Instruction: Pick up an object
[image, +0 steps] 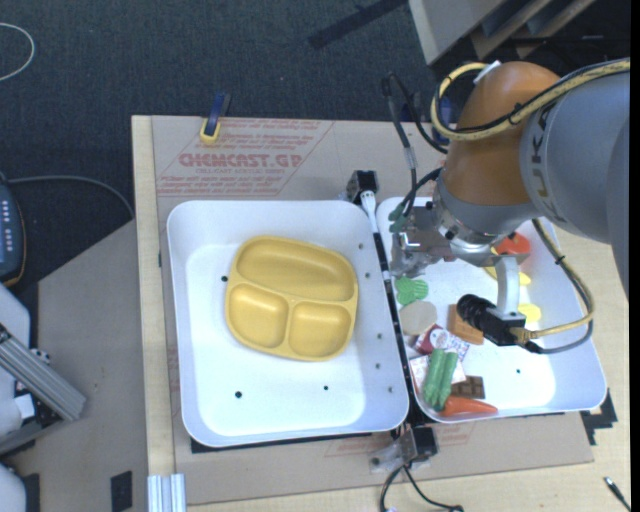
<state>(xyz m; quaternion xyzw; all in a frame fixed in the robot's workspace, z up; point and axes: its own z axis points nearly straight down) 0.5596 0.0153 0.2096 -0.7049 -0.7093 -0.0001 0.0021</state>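
Reaching from right, arm (520, 150) bent over right bin (570, 385), tool (408, 252) low

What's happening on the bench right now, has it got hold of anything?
The grey arm reaches in over the right bin, which holds a heap of small toy foods, among them a carrot, a green vegetable and a green piece. Its gripper is down near the bin's left wall, just above the green piece. I can't tell whether it holds anything. The left bin holds a yellow divided plate, lying untouched.
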